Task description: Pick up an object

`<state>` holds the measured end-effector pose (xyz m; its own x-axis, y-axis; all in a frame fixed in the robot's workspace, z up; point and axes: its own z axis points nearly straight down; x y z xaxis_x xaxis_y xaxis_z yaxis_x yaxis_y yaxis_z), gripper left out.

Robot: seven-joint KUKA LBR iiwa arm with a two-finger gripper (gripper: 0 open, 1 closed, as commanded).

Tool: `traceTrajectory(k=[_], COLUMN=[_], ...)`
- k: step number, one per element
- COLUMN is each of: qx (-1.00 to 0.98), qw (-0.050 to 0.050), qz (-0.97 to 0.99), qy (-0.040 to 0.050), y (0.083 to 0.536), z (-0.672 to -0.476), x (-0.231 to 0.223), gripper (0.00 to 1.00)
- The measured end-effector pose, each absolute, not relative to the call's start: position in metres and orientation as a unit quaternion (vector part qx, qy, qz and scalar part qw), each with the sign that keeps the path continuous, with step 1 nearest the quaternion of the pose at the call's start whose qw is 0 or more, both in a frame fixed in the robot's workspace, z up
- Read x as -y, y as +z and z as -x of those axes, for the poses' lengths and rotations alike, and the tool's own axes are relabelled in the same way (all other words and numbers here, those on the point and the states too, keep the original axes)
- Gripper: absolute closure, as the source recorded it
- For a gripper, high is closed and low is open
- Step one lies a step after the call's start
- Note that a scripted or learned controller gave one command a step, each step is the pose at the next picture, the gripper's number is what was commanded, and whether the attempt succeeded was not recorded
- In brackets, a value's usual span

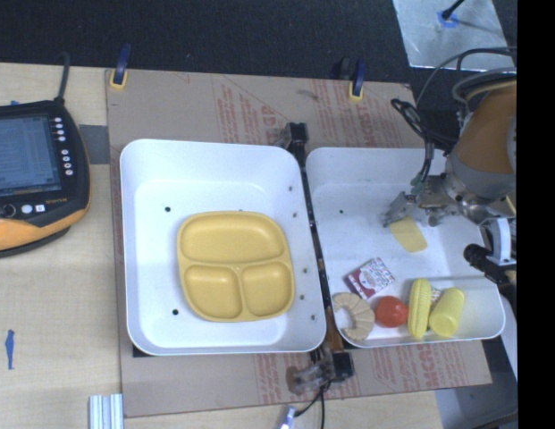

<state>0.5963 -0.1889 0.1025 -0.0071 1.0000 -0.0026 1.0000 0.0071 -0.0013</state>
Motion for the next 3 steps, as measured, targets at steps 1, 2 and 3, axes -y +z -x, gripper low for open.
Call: traceTrajectory(k=[1,2,3], qx=[-0.710,-0.710,-0.711], qw=[-0.001,-0.002,-0.002], qz=[-0.704,-0.704,-0.704], qy=[-0.0020,-0.0026,-0.0027], y=[0.092,0.102,0.102], z=[-0.591,-0.591,-0.591], x=[0.168,0.169,0.169], gripper=[0.00,1.00,0.00])
